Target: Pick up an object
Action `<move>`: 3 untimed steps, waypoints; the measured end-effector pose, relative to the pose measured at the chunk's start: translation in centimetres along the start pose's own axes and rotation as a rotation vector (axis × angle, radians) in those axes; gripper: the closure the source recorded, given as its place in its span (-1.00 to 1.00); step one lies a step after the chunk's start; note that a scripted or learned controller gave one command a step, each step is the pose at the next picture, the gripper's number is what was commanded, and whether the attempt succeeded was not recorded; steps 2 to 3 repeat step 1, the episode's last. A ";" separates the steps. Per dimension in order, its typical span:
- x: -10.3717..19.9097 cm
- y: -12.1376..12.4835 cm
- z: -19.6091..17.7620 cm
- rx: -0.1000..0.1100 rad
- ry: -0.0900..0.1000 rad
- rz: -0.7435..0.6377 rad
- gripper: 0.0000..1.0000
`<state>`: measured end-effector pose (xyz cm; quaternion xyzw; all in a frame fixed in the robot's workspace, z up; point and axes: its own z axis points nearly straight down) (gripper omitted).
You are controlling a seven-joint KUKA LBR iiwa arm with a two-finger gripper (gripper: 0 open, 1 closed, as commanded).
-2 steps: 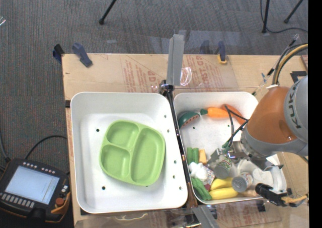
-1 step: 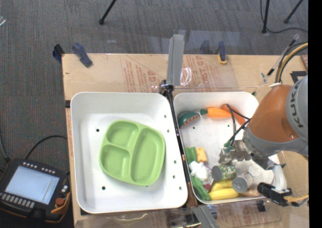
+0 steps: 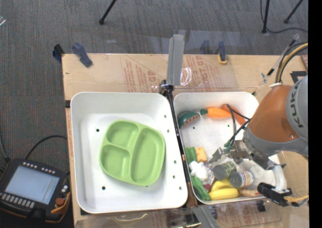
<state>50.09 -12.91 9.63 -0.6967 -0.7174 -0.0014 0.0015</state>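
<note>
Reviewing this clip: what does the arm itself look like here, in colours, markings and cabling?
The arm is a rounded grey body with a broad orange band and part of the KUKA lettering on the grey shell. Black and yellow cables loop behind it. The hand is dark metal.

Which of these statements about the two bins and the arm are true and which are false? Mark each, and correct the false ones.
1. The green plate lies in the left bin. True.
2. The carrot lies in the left bin. False: it lies in the right bin.
3. The banana lies near the right bin's front edge. True.
4. The plate has one compartment. False: it has three.
5. The arm reaches over the left bin. False: over the right one.
</note>
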 end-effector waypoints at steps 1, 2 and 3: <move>-3.8 -2.3 0.7 -0.005 -0.002 -0.119 -1.00; -3.8 -2.3 0.7 -0.005 -0.002 -0.119 -1.00; -3.8 -2.3 0.7 -0.005 -0.002 -0.119 -1.00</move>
